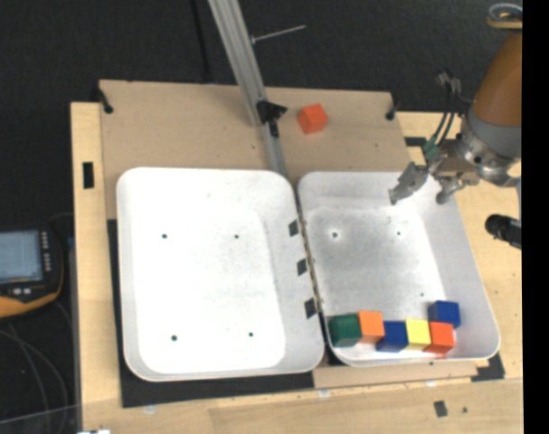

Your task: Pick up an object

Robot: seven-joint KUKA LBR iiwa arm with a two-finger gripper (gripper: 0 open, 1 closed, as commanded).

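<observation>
The gripper (425, 184) hangs spread and empty over the right bin's (459, 242) far edge; the blocks (396, 329) crowd its near wall; an outer block suits best.

Below fingers (425, 188): right bin (364, 251) floor open.
Far from fingers: blocks (396, 330) crowd the bin's near wall.

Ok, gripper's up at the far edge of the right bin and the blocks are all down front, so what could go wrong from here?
1. The coloured blocks sit packed in a row against the right white bin's near wall; the gripper may lack room and jam or grab two.
2. A miss could push blocks into the corner.
3. The lone orange cube lies outside both bins, likely unreachable.
</observation>
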